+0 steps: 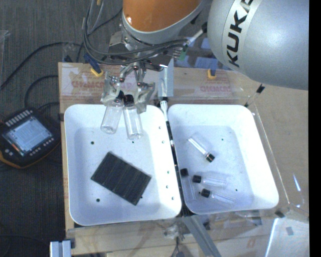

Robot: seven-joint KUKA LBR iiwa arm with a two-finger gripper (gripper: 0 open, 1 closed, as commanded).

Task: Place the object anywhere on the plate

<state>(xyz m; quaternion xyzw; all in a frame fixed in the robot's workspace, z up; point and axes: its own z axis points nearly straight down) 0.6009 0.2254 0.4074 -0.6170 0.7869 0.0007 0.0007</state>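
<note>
L bin (75, 150): plate (121, 178) top open | R bin (251, 150): vials (208, 180) clutter front-centre, back free

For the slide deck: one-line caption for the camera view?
Gripper over left bin above dark plate; vials in right bin.

**What the view leaves unclear**

The arm (261, 35) is cut off by the top and right edges, and its orange band (158, 12) by the top edge. The gripper (122, 125) has clear fingers, hard to tell from the vial (129, 103) whose black cap shows between them. In the right bin (251, 120), the clear vials (213, 186) nearly vanish against the white floor. The pendant's (27, 138) screen is too small to read.
</note>
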